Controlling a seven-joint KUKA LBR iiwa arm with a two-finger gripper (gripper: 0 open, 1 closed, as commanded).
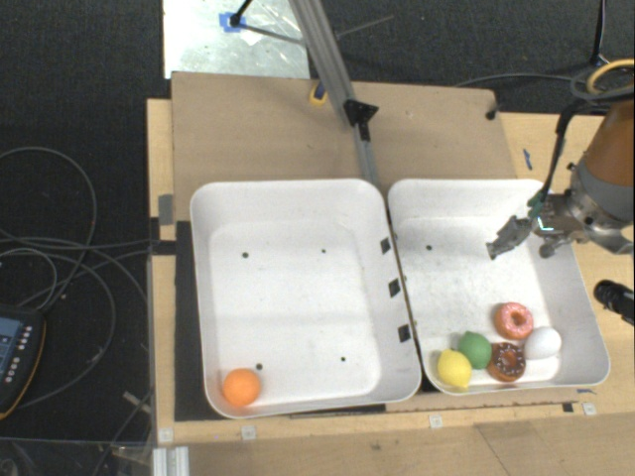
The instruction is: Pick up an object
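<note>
End effector (pixel 526 238) hovers open above right bin (pixel 446 266).

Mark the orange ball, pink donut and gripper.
orange ball (pixel 240 387): camera view, centre of the ball, left bin's near-left corner.
pink donut (pixel 514 319): camera view, on its frosted ring, right bin.
gripper (pixel 523 240): camera view, midway between its fingertips, above the right bin.
</note>
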